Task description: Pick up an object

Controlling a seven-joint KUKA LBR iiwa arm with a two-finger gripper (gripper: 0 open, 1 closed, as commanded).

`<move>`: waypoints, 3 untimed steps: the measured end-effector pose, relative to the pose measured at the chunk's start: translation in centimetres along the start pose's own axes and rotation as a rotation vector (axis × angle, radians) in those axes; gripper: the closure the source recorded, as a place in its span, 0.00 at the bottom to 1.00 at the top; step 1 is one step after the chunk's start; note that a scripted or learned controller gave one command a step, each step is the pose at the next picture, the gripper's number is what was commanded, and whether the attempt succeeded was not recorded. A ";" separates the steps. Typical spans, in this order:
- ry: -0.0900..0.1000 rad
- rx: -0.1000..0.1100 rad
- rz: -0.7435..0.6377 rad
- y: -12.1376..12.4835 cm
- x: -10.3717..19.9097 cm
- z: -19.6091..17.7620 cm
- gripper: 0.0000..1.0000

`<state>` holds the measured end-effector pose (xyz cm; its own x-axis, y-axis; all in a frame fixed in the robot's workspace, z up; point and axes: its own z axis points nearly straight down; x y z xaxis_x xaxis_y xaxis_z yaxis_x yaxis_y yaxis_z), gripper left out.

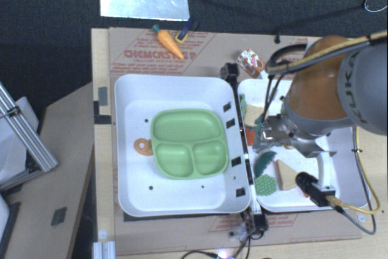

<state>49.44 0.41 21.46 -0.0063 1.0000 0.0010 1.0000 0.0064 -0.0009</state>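
Looking at the right bin: your pickable pieces sit at its near left corner.
Green leafy piece (264,161): lies against the divider, just beside the gripper.
Green dotted piece (263,184): right below it, near the front wall.
Tan wedge (285,175): touching the dotted piece's right side.
Gripper (265,135): low over the right bin (348,191); you cannot tell its opening or any load.
Arm (327,91): covers the bin's upper part.
Left bin (130,130): holds a green divided tray (188,142) and an orange ring (143,147) beside it.
Bench beyond: a toy carrot (170,43) and a wrapped snack (250,62).
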 end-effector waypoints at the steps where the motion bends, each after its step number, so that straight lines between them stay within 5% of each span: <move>1: 0.000 -0.002 0.000 0.2 1.5 -1.3 1.00; 3: 0.000 -0.002 0.002 -0.4 1.4 -0.4 1.00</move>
